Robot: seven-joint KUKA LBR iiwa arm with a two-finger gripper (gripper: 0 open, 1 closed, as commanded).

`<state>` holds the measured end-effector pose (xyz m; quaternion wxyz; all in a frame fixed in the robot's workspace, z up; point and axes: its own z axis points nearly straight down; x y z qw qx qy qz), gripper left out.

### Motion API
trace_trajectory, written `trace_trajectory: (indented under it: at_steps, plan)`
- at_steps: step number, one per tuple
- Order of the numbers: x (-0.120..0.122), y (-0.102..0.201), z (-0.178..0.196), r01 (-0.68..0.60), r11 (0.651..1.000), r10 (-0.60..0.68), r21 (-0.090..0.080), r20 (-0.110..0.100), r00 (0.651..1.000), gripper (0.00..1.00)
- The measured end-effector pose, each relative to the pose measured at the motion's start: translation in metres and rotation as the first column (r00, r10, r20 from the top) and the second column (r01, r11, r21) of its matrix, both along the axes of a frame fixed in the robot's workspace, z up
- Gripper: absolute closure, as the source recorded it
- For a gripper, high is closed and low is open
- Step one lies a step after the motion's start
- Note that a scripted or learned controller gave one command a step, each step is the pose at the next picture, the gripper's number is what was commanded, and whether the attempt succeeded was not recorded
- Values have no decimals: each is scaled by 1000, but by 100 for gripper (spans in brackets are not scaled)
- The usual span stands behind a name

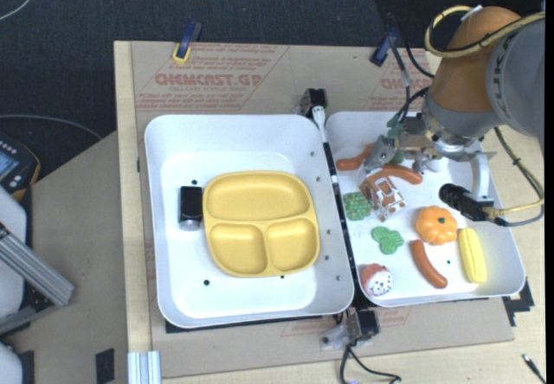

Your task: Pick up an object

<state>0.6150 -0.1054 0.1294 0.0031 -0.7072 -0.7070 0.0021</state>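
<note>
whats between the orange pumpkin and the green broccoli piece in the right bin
In the camera view, bare white bin floor lies between the pumpkin and the broccoli piece; nothing sits in that short gap.

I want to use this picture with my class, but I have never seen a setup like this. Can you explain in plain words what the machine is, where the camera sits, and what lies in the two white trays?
One camera looks down at a slant on a bench with two shallow white bins. The grey and orange machine at the right is a robot arm; its gripper hangs over the right bin. That bin holds toy food: an orange pumpkin, a yellow corn cob, a sausage and green pieces. The left bin holds a yellow divided plate and a small black block. I cannot tell whether the gripper holds anything.
</note>
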Motion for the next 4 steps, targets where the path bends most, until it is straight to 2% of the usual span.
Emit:
trace_trajectory:
  at_steps: [1,2,4]
  plan:
    - [0,1,-46,1,1000,-1,1,3,1000,0]
    - [1,0,-34,2,1000,-2,-2,7,1000,100]
    - [18,6,71,-2,1000,2,-4,16,1000,100]
